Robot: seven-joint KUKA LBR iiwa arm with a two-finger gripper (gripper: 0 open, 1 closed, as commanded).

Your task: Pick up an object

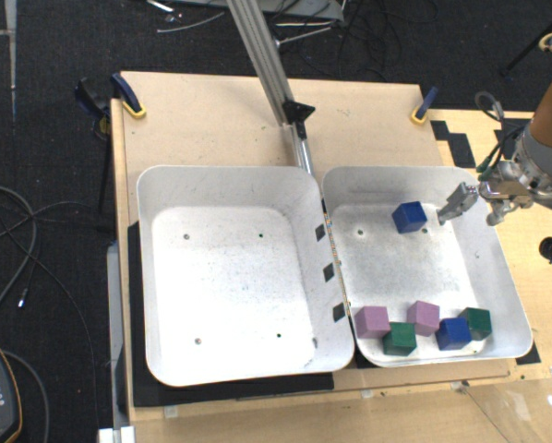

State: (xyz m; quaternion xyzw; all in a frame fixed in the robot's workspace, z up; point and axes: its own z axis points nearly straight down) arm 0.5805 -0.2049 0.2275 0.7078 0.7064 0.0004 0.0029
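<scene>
A blue cube [408, 217] lies in the upper part of the right bin [498, 257]. Along that bin's front wall sit two purple cubes [372, 320] [425, 316], two green cubes [400, 338] [478, 322] and another blue cube [453, 332]. My gripper [470, 214] hangs over the right bin's upper right edge, just right of the upper blue cube and apart from it. It is open, its two fingers spread with nothing between them.
The left bin [156, 247] stands beside the right one, sharing a middle wall. A slanted metal pole [262, 49] runs from the top of the view down to the bins' back edge. Clamps [128, 95] [424, 104] sit at the bench's back corners.
</scene>
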